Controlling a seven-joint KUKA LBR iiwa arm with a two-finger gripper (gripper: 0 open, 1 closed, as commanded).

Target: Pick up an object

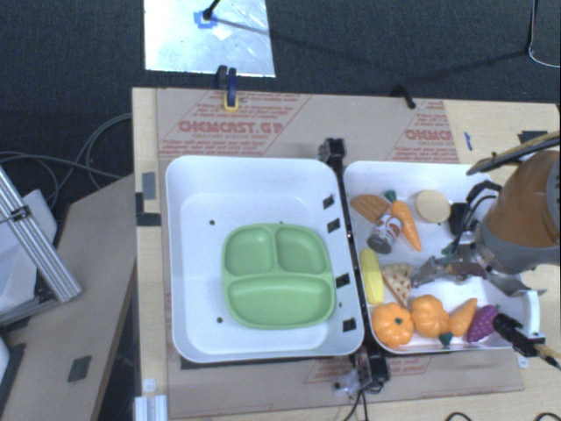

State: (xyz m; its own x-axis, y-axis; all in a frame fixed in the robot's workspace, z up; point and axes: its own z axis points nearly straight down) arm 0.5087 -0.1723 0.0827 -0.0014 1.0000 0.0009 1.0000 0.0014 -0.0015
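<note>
Left bin (188, 235) — green plate (279, 274), right bin (368, 175) — toy foods, hand (438, 266) inside

Toy foods (412, 274) crowding right bin (399, 175)

Red lettering reading "CHEMCAST" is printed, mirrored, on the brown paper-covered sheet (289, 117) at twelve o'clock from the bins.

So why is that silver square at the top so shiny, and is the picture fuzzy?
In the camera view, the silver sheet bounces light back as pale glare; the whole picture is a bit soft and grainy, so the small toy foods in the right bin look smudgy, and the green plate casts hardly any shadow.
</note>
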